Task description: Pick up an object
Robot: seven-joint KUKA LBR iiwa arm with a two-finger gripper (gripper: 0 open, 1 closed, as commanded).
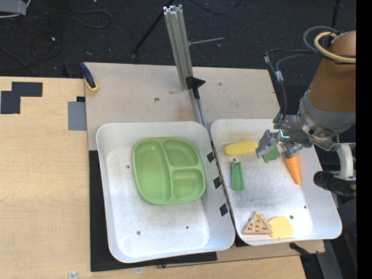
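Observation:
In the right bin [325,228] lie a yellow corn cob [239,149], a green pickle-shaped piece [236,175], an orange carrot [293,167], a pizza slice toy [256,225] and a yellow flat piece [282,228]. My gripper [272,146] hangs over the bin's upper part, just right of the corn and left of the carrot. A small green bit shows at its tip, and I cannot tell whether that is a separate object.
The left bin [116,220] holds a green divided plate [169,170]. An upright aluminium post [179,45] stands behind the bins. A blue-and-yellow tool [89,77] lies at the board's back left corner. Cables run across the dark floor behind.

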